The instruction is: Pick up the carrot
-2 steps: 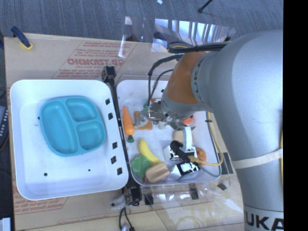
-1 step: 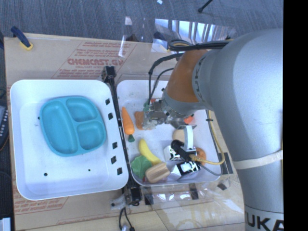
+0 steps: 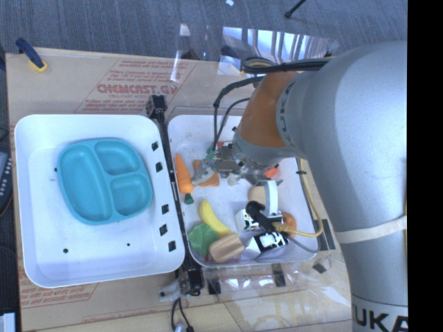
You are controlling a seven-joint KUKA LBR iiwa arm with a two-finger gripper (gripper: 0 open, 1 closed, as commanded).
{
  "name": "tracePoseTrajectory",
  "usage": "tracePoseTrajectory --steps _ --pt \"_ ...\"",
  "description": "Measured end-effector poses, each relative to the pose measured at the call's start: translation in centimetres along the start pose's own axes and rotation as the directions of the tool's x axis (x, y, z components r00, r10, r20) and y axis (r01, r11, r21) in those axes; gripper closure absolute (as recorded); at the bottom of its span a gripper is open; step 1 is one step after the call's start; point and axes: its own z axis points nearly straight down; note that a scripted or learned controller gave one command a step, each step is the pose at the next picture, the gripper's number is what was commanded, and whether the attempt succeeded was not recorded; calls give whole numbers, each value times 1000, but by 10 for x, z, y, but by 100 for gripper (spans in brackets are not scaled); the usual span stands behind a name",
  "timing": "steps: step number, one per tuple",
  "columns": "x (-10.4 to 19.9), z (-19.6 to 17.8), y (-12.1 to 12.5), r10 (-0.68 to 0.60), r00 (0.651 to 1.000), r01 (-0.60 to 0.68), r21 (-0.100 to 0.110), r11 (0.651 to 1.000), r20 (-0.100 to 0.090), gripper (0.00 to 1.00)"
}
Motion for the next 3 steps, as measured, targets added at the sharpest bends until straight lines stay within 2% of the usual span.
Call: tracePoseTrajectory --steps 1,2,3 --pt "1 -9 0 -6 1000 6 7 1000 -2 100" --pt "1 -9 0 -7 1000 7 7 1000 -1 0" --pt "-4 10 1 98 995 -98 -2 995 -4 0"
